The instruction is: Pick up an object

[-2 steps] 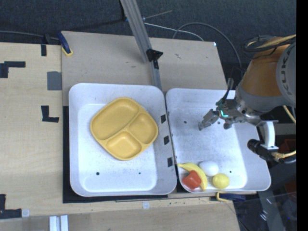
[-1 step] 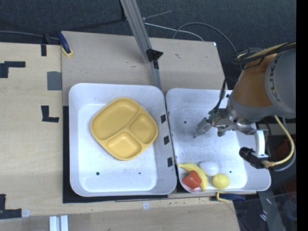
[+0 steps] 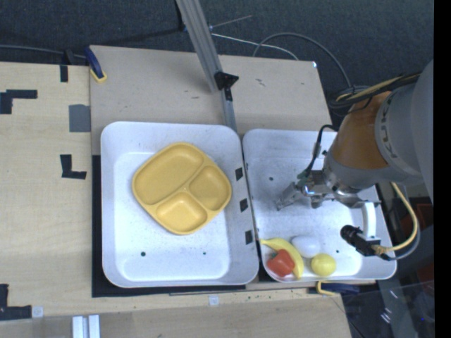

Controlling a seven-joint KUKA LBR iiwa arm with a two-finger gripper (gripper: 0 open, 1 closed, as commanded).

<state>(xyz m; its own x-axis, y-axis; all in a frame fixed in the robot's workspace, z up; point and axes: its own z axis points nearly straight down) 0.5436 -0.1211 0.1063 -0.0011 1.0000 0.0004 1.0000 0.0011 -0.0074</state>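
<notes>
Over the right bin (image 3: 282,153), the fingers (image 3: 287,201) hang near its bare middle, nothing between them; whether they are parted or closed I cannot tell. Below and right of them, in the near corner, lie a banana (image 3: 287,247), tomato (image 3: 281,263), white egg (image 3: 306,245) and lemon (image 3: 323,264), all untouched. No pick is made yet.

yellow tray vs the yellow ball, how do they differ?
Size: the yellow tray is far larger than the yellow ball. Shape: the tray is flat, with three compartments; the ball is round. Place: the tray lies alone in the middle of the left bin; the ball sits at the near edge of the right bin, by a white object, a banana and a red object. Both are yellow, and the gripper holds neither.
</notes>
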